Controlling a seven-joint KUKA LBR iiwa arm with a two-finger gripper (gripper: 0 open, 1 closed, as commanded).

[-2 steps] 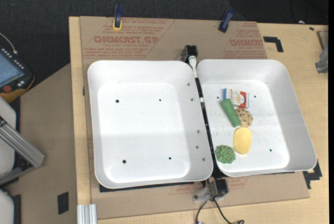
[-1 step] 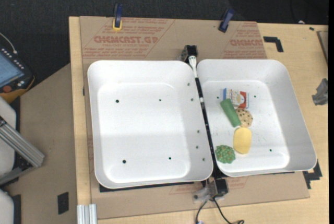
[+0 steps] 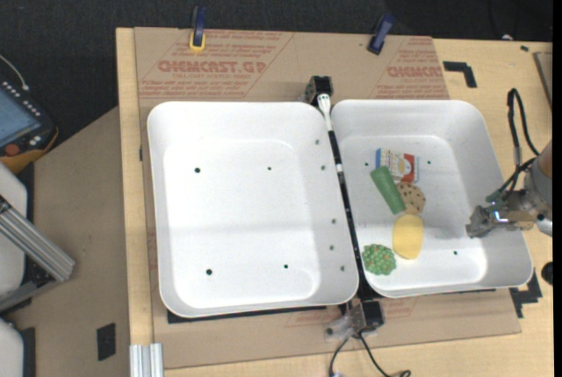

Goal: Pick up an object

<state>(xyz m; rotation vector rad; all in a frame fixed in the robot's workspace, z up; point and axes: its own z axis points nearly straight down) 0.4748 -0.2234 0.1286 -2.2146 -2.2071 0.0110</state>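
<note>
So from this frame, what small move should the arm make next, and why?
Probably slide the gripper left across the right bin toward the yellow object. The gripper sits near the bin's right wall with nothing seen in it, while the objects cluster at the left, the yellow one nearest.

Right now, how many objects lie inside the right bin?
5, clustered on its left: a small card, green stick, cookie, yellow lemon, green ball. The pieces overlap, so more may be hidden.

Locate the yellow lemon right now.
The yellow lemon lies in the right bin, near its front edge, beside the green ball and just below the cookie; the gripper is apart, to its right.
</note>
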